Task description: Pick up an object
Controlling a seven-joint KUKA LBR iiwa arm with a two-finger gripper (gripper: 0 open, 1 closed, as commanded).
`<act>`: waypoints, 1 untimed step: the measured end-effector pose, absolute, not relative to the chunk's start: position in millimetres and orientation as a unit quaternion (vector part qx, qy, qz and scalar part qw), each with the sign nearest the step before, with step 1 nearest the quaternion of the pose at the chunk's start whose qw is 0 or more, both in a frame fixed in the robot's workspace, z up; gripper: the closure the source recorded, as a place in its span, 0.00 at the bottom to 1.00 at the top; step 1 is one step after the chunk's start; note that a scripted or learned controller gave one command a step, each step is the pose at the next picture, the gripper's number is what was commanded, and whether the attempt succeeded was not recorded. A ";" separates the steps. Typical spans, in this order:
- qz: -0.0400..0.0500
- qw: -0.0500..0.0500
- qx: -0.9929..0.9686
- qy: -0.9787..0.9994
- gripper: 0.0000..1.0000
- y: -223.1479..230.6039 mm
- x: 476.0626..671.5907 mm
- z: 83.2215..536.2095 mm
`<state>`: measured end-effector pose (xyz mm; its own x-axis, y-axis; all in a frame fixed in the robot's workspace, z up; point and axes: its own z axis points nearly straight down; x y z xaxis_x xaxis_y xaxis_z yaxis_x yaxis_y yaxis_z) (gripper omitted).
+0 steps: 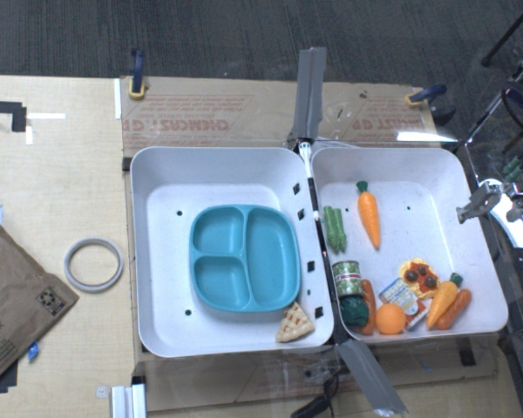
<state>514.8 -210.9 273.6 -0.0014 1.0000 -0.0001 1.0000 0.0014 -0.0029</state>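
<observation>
Overhead: gripper waiting beside the toy-food bin

Currently the gripper (482, 200) is sitting at the outer rim of the right bin (443, 165), with nothing between its fingers; whether they are spread or closed cannot be told from this angle. Relative to that bin, a lone carrot (369, 216) is lying near the middle of its floor, and a green bean pod (334, 228) is lying just beside the carrot, against the divider side. Along the bin's near wall a small can (347, 279), an orange (390, 319), a flat pizza piece (418, 276) and a pair of carrots (448, 303) are crowding together, most of them touching. Across the divider, the left bin (157, 181) is bearing a teal divided plate (245, 259), with a waffle wedge (295, 325) touching the plate's near corner. Well apart from the right bin, a tape ring (93, 264) is resting on the bench (44, 190).
</observation>
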 end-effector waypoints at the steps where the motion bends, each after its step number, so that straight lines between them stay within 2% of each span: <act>1: 0.001 0.001 -0.710 -0.705 0.00 -130.5 524.8 137.5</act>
